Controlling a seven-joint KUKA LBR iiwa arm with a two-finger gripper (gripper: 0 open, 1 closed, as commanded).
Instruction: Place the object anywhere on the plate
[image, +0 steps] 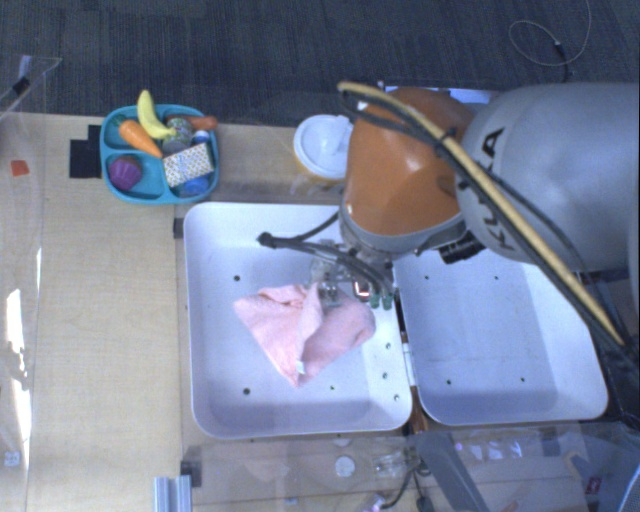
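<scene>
The claw (352, 288) hangs over the left bin (215, 400), at the upper right edge of the crumpled pink cloth (300, 325); whether it grips the cloth I cannot tell. Bare white floor rings the cloth from 6 through 12 o'clock. The right bin (500, 370) lies at 3 o'clock. On the counter (90, 330), a blue plate (148, 193) of toy food sits at 10 o'clock.
</scene>
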